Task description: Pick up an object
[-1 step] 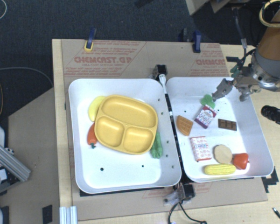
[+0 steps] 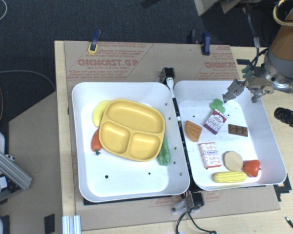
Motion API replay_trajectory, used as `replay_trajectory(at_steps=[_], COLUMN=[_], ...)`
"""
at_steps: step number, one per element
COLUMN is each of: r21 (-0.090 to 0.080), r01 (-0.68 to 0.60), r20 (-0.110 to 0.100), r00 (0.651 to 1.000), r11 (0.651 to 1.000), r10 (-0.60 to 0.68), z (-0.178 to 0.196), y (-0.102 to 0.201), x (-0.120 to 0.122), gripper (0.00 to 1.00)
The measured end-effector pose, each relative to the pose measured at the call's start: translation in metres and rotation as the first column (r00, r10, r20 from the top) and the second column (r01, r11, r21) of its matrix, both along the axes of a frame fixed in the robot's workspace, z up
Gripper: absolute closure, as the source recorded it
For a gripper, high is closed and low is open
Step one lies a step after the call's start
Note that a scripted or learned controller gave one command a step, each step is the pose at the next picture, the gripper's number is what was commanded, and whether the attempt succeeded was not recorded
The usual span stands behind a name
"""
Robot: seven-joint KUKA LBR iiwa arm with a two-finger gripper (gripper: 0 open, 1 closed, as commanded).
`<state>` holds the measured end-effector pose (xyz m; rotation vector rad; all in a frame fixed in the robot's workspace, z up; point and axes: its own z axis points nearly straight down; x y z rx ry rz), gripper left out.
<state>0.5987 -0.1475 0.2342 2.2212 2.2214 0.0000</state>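
Dark carpet surrounds the counter (image 2: 63, 130), whose brown board is printed with red lettering and clamped at the far edge by a yellow clip (image 2: 93, 47) and a blue clip (image 2: 205, 43).

On the left sits the left bin (image 2: 132, 189). A yellow divided tray (image 2: 132, 129) with three compartments lies tilted in its middle. A yellow banana-like piece (image 2: 99, 111) pokes out from under the tray's upper left edge, a red pepper (image 2: 95, 143) touches its lower left edge, and a green leafy vegetable (image 2: 164, 153) lies against its right side.

The right bin (image 2: 268, 140) holds the smaller toys, spread apart. An orange-brown bread wedge (image 2: 193, 130) lies near the left wall. Below it is a red and white packet (image 2: 210, 155). Toward the far side a small green piece (image 2: 217, 104) touches the top of a maroon and white carton (image 2: 215, 121). A brown chocolate bar (image 2: 237, 129) lies to the right of the carton. Near the front wall a tan cookie (image 2: 233, 160) sits just above a yellow corn cob (image 2: 229, 177), with a red tomato (image 2: 252, 167) beside them.

The pincer (image 2: 243, 91) hangs over the far right part of the right bin, just right of the green piece. Its two fingers are spread apart, with nothing between them. The grey wrist with its orange band (image 2: 283, 48) enters from the right.
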Motion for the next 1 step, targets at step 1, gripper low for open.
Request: replay_trajectory(at_steps=[1], r21=[0.002], r01=[-0.001], r20=[-0.006], r00=[1.0], r11=[1.0], r10=[0.001], z=[-0.0439], y=[0.0057], x=[-0.0001], gripper=[0.0])
